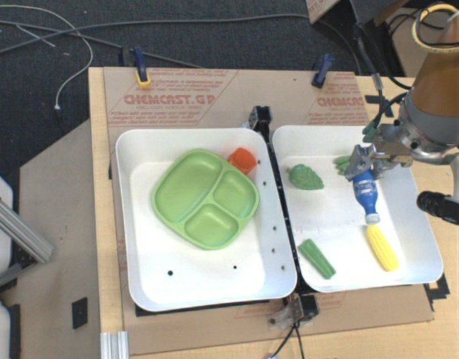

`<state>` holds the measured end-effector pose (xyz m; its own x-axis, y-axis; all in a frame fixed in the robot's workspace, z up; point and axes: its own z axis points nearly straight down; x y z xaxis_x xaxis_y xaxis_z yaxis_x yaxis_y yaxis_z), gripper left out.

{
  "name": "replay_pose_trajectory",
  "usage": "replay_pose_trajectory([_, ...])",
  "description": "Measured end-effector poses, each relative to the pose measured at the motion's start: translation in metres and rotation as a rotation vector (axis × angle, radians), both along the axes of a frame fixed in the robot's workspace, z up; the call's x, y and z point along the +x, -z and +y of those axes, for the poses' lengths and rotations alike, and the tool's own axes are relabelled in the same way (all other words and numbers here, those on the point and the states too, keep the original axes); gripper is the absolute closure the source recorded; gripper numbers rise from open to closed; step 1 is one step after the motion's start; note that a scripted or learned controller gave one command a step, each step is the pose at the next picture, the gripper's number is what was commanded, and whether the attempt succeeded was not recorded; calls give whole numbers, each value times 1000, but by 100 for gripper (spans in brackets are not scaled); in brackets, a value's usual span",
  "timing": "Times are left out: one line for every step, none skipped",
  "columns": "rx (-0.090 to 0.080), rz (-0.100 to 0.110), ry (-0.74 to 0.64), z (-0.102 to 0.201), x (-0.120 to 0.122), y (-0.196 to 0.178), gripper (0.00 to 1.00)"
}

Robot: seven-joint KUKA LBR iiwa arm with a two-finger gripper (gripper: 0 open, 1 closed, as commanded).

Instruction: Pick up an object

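Observation:
The right bin holds a blue bottle lying lengthwise, a yellow corn cob just below it, a green leafy piece at the left, and a green pickle-like stick near the front. The gripper reaches in from the right and hangs low over the far end of the blue bottle. A small green item pokes out just left of the gripper, partly hidden by it. Nothing is seen lifted off the bin floor.
The left bin carries a light green divided plate with a small orange object at its far right edge. A black divider runs between the bins. The arm's grey and orange body looms over the right bin's far corner.

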<state>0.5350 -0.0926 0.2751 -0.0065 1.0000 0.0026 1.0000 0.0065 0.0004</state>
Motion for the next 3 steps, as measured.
replay_pose_trajectory([1,3,-1,63,3,9,100])
replay_pose_trajectory([0,5,2,105,5,25,100])
replay_pose_trajectory([0,7,1,156,4,49,100])
